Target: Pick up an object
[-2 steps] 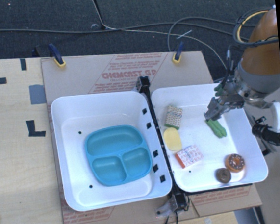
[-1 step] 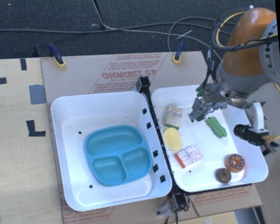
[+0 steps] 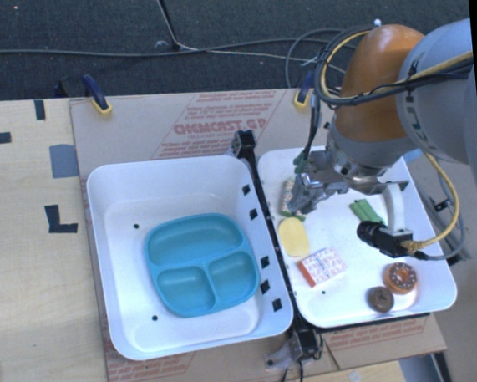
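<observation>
Tool (image 3: 298, 199) hovers just above the yellow piece (image 3: 293, 238) in the right bin (image 3: 437, 297) — grip state unclear.

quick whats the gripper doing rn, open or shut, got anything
gripper: low in the right bin, just above the yellow object; open or closed cannot be told, and nothing can be seen held in it.

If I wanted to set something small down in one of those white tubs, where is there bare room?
The left white bin has bare floor all around the blue three-compartment plastic tray, widest along its far wall. The right white bin is crowded: yellow oval piece, red-and-white patterned packet, green stick, two round doughnut-like toys, plus the gripper. One modest patch sits between packet and doughnuts.
</observation>
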`<state>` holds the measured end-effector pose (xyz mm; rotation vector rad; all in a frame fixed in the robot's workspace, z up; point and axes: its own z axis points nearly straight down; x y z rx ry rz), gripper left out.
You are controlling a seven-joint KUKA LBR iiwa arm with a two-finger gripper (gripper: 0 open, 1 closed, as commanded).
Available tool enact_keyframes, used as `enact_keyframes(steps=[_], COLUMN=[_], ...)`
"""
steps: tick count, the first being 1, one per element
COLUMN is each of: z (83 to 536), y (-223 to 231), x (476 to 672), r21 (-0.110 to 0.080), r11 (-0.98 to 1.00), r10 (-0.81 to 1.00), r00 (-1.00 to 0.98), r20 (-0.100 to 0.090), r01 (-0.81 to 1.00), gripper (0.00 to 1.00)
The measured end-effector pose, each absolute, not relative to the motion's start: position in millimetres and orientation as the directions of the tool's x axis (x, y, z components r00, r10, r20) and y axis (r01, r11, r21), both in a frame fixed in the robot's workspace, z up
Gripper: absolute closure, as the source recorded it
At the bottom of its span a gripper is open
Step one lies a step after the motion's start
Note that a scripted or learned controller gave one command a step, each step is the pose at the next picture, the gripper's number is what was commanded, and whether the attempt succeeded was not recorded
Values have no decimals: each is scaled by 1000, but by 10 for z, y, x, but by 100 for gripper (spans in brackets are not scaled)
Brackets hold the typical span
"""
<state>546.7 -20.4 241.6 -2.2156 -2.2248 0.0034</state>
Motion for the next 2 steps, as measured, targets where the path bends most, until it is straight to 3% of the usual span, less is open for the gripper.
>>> enact_keyframes(steps=[2], z=[2134], y=[855], x=[5609], r21=[-2], r11=[5], r10=[1000], r00=[-5], r20=[-1], r01=[1000], gripper=[100])
